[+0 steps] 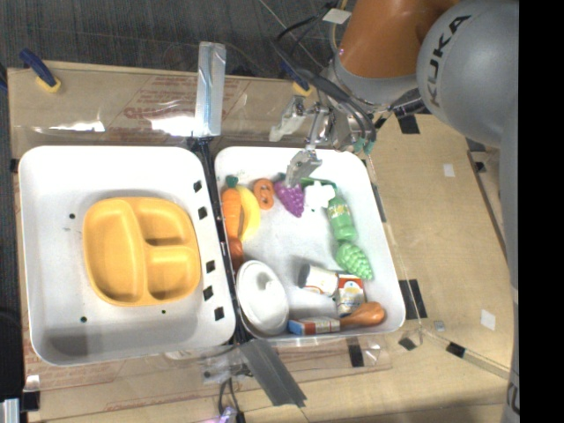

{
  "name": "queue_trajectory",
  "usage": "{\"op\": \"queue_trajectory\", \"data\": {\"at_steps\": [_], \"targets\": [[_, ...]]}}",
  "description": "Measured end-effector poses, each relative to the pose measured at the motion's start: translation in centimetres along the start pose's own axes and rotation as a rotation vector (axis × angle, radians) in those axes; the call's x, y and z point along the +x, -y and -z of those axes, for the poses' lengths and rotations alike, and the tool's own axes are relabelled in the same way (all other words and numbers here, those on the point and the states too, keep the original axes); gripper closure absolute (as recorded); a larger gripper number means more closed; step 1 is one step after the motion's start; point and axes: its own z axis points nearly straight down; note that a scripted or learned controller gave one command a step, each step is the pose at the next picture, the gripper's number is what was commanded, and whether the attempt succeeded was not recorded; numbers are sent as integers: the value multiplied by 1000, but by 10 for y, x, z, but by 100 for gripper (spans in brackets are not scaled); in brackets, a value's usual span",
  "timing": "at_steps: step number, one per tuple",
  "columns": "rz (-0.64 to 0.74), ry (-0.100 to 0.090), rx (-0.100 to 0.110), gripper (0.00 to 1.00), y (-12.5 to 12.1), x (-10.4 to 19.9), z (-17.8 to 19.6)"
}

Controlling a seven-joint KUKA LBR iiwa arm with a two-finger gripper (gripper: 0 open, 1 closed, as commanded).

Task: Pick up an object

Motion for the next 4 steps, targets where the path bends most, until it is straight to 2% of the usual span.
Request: {"op": "queue_trajectory", "data": {"at_steps": [1,2,3,4], "targets": [[-284,-9,-1,0,92,-4,-139],[-135,-2,-2,0,48,92,-174],[-143,1,-1,0,49,57,-172],[47,4,1,0,88,53,-171]]}}
